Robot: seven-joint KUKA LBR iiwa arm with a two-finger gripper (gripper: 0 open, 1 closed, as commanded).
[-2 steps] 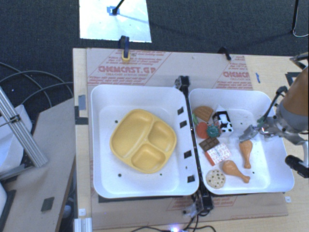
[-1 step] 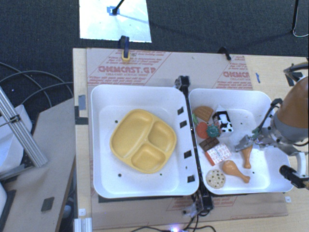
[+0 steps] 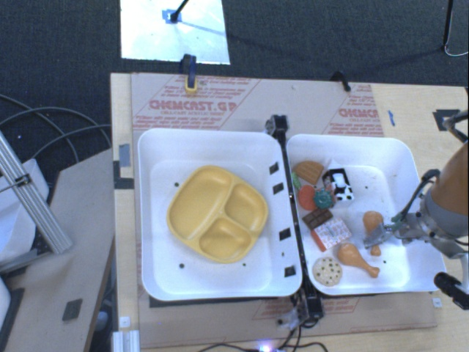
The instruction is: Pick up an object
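Small orange toy piece (image 3: 373, 221), rounded and smooth like moulded plastic, lay in the right bin (image 3: 399, 149), right of the divided yellow plate (image 3: 218, 213) in the left bin (image 3: 157, 196) and the clustered cookie (image 3: 327, 270) and drumstick (image 3: 355, 259). The gripper (image 3: 375, 239) was down just beside it; whether clenched or released could not be told. Crowded, slippery shapes risked a slip or a nudge.

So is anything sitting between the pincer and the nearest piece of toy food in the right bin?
Nothing visible. The pincer is already right at the small orange piece; the drumstick lies just below it, apart.
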